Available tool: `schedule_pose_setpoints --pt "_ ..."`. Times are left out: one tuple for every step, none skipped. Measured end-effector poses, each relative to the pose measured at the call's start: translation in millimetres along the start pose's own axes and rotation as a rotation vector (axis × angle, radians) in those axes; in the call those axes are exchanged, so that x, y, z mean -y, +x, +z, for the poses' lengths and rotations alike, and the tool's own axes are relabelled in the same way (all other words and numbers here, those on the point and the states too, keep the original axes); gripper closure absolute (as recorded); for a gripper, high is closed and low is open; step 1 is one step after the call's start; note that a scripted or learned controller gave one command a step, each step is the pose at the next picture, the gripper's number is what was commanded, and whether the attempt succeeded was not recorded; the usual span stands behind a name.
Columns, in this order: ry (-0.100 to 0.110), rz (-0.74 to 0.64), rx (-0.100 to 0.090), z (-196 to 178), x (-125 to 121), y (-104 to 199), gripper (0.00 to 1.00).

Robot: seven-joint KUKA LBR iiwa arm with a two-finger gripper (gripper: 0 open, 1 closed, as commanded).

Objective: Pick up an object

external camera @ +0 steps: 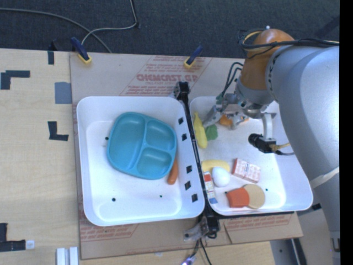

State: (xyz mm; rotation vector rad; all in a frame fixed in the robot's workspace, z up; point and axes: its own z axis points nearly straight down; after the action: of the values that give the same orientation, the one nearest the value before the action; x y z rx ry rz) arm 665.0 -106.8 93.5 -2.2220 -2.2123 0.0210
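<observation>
Hung low in the right white plastic bin (287,186), two-finger gripper (218,116); finger state impossible to tell; long yellow plastic banana (199,131) just left, lengthwise along the divider.

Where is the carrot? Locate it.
The carrot lies in the left bin, against the lower right edge of the blue divided plate, near the wall between the bins.

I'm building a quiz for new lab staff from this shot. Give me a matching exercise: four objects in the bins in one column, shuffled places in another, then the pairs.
Things:
1. blue divided plate
2. carrot
3. white egg
4. banana

Places:
A. right bin, along its left wall
B. middle of the left bin
C. left bin, against the plate's right edge
D. right bin, beside a pink-and-white box

Pairs: 1-B, 2-C, 3-D, 4-A
</observation>
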Motion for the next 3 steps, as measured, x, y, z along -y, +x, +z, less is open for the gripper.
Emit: schedule_pose_setpoints --pt "-0.002 -0.003 -0.001 -9.3 -0.4 1.7 1.00" --pt "-0.015 -0.005 -0.004 8.1 53.8 4.6 1.00" --pt "-0.020 0.000 0.006 7.2 53.6 -1.1 0.00"
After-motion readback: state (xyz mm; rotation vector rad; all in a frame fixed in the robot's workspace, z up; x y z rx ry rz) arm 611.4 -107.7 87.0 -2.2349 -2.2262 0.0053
